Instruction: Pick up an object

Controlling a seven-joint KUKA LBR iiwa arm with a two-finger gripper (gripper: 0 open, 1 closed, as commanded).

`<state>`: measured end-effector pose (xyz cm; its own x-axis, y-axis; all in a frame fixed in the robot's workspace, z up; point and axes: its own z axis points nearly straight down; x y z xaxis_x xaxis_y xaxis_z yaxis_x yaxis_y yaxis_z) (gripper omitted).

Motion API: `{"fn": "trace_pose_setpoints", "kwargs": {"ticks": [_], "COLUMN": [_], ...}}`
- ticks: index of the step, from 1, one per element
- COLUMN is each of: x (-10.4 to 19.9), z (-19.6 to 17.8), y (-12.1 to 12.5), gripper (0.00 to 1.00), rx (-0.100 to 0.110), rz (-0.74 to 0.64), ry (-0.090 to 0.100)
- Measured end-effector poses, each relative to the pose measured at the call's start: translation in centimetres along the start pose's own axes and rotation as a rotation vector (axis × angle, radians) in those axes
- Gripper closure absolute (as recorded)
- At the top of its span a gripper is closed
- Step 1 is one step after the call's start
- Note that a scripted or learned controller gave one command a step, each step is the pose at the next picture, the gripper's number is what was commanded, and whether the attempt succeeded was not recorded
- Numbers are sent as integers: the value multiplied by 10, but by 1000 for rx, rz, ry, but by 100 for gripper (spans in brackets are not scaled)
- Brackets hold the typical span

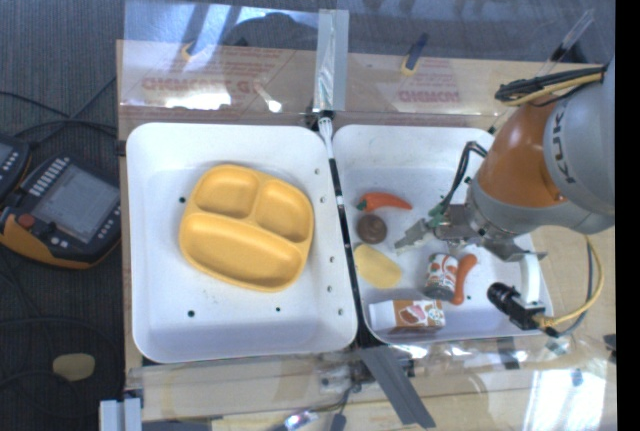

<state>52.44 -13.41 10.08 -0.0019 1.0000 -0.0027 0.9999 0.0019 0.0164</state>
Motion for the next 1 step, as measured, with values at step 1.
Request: {"fn": "trace_pose_setpoints", "kwargs": {"ticks": [1], "x": [-49], "z": [9], "y": [-36], "gripper": [0], "rx": [1], "rz": [1], "ry": [-2]}}
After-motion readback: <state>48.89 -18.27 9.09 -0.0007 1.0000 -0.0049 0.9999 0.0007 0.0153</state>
